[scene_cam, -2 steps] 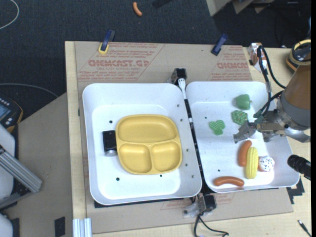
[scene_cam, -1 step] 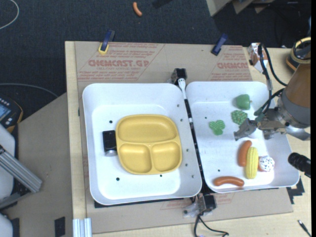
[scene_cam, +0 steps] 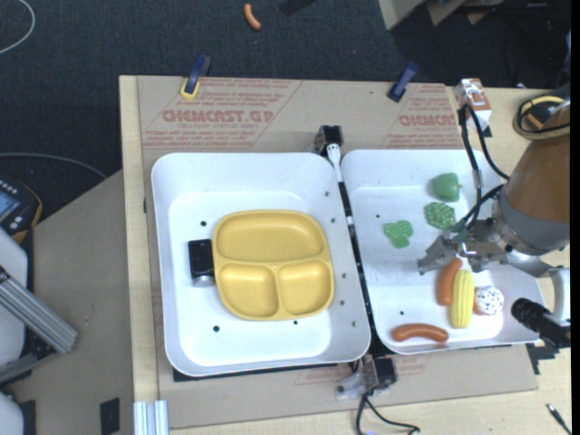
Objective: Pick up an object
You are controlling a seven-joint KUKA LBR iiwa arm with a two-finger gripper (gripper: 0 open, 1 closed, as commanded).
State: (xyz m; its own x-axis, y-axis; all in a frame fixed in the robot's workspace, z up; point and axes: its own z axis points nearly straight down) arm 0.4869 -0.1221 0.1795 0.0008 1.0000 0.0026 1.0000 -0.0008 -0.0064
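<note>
Now the gripper (scene_cam: pixel 446 254) hangs low over the right bin (scene_cam: pixel 381 175), its fingers spread wide with nothing between them; just below it at six o'clock lie an orange carrot-like piece (scene_cam: pixel 445 285) and a yellow corn cob (scene_cam: pixel 462 298), touching side by side; a sausage (scene_cam: pixel 420 333) lies at seven o'clock near the bin's front wall; green pieces (scene_cam: pixel 398 233) sit at ten to twelve o'clock; the left bin (scene_cam: pixel 172 243) bears a yellow divided plate (scene_cam: pixel 270 264).
</note>
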